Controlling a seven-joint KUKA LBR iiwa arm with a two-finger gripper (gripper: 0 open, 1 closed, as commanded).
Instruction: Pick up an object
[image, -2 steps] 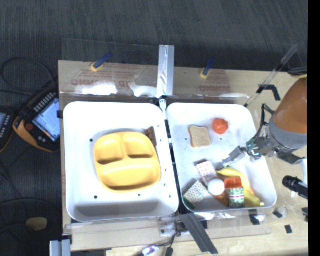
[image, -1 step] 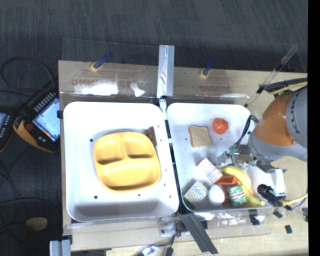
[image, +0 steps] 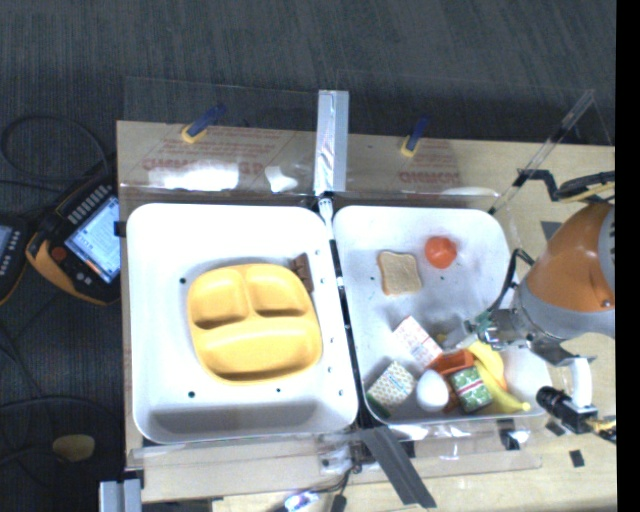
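at the right bin's (image: 352, 300) near right corner, the grey arm's gripper (image: 487, 335) hangs over a yellow banana (image: 497, 377), its finger state indiscernible. a yellow compartment tray (image: 255, 320) lies in the left bin (image: 140, 300).

Yellow tray (image: 255, 320) in left bin (image: 150, 300); right bin (image: 480, 235) cluttered.

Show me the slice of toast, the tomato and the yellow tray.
slice of toast (image: 400, 272), camera view, middle of the slice
tomato (image: 440, 251), camera view, top of it
yellow tray (image: 212, 345), camera view, large lower compartment
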